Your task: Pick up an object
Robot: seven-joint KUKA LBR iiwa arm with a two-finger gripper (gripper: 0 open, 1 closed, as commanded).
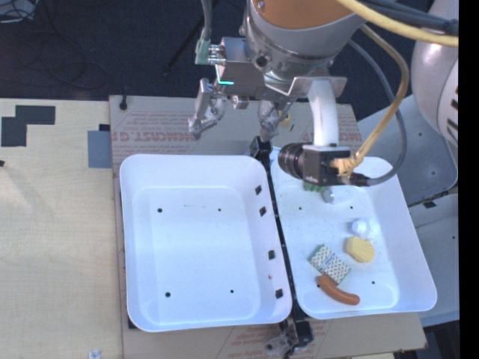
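Robotics lab: KUKA arm (314,21), white bins (142,200) on cardboard-covered bench (60,223), loose cables (45,6)

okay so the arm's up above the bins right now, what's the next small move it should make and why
Probably swing the gripper toward the right bin and start lowering. Its jaws stand apart with nothing between them, high over the bins' far edge, while the hot dog, yellow piece and checkered block all lie in that bin's near part.

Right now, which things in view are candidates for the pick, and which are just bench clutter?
For the job:
- gripper, raised above the bins' far edge, nothing between its jaws
- sausage-shaped toy
- checkered block
- yellow piece
- small white piece
- right bin holding all four

Just lying about:
- left bin
- cardboard sheet under the bins
- cables on the dark floor
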